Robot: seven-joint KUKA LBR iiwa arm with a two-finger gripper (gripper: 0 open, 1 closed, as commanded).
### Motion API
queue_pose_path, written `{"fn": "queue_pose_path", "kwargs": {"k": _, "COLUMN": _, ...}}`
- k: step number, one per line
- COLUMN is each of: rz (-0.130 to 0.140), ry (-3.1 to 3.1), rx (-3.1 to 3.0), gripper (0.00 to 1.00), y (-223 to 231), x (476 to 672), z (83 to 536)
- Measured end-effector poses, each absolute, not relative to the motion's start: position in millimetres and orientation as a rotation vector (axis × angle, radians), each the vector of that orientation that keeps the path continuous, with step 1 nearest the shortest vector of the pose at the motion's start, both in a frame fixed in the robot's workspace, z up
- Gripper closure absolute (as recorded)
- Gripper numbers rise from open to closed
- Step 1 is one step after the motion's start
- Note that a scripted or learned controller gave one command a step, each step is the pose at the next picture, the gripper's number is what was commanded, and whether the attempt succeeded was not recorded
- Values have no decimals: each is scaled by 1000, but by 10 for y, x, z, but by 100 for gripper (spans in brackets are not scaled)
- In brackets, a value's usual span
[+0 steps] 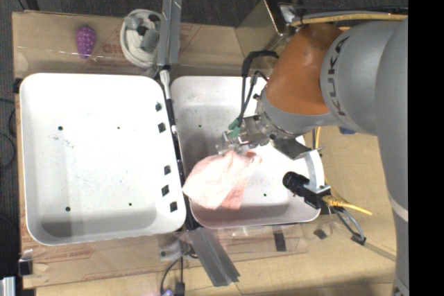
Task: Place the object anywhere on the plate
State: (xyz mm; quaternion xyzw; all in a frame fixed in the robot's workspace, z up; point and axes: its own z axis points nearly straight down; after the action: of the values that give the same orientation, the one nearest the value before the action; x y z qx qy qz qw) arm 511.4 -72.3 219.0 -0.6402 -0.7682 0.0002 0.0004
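A pale pink plate point(216, 182) lies tilted in the right bin point(208, 97), against its front left corner, and looks blurred. My gripper point(239, 138) hangs just above the plate's far right edge, under the orange-banded wrist point(302, 76). Something pinkish sits right at the gripper's tip, but I cannot make out whether it is a separate object or the plate's rim.
The left bin point(90, 156) stands beside the right one, with a grey divider bar point(170, 149) between them. A small purple object point(85, 40) and a white coil point(139, 35) rest on the cardboard behind the bins. A black fitting point(300, 185) sits by the right bin's right wall.
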Motion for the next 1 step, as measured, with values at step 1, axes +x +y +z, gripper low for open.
{"fn": "queue_pose_path", "kwargs": {"k": 1, "rz": 2, "ry": -2419, "rx": -2002, "gripper": 100, "y": -717, "x": 5123, "z": 2310}}
